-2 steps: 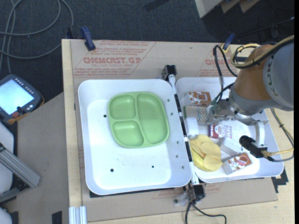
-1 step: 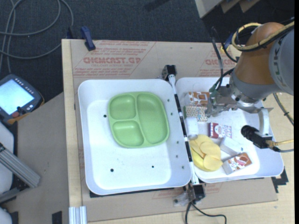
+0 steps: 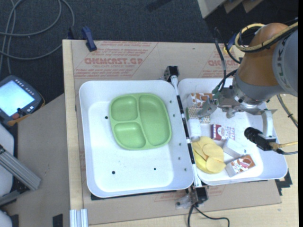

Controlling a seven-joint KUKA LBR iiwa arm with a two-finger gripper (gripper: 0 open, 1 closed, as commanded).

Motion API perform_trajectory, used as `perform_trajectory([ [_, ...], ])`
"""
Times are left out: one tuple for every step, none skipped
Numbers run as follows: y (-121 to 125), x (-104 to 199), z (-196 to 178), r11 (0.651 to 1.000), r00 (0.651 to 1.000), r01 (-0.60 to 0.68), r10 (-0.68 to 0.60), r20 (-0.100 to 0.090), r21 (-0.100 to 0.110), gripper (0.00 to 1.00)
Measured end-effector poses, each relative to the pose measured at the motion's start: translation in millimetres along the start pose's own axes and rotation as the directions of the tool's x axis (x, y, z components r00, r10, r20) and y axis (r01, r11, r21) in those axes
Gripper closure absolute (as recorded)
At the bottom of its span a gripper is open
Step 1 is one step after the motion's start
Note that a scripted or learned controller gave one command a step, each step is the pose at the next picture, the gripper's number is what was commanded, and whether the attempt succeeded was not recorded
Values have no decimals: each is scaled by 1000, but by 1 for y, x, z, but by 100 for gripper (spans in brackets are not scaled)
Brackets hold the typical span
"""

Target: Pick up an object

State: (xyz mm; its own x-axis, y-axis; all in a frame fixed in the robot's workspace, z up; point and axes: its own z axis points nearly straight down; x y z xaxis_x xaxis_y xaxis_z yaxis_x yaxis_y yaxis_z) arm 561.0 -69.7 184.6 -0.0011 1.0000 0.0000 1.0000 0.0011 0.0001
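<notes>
Plastic, printed card and painted metal.

Smooth white plastic with a soft sheen for both bins: left bin, well left of the jaws, and right bin beneath them. Matt, pale green moulded plastic for the divided tray. Waxy yellow plastic look on the chip-like toy pieces below the jaws. Glossy printed card or foil on the small red-and-white packets just below the jaws. Brown corrugated card with red print on the table. Satin orange and grey painted casing on the arm; dark rubbery cables on coarse dark carpet.
</notes>
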Motion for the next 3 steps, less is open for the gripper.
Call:
perform_trajectory([
  [-22, -44, 42, 1000, 1000, -2, 2, 0, 2, 0],
  [-11, -47, 97, 1000, 1000, -3, 3, 3, -5, 0],
  [24, -34, 96, 1000, 1000, -2, 2, 7, -3, 0],
])
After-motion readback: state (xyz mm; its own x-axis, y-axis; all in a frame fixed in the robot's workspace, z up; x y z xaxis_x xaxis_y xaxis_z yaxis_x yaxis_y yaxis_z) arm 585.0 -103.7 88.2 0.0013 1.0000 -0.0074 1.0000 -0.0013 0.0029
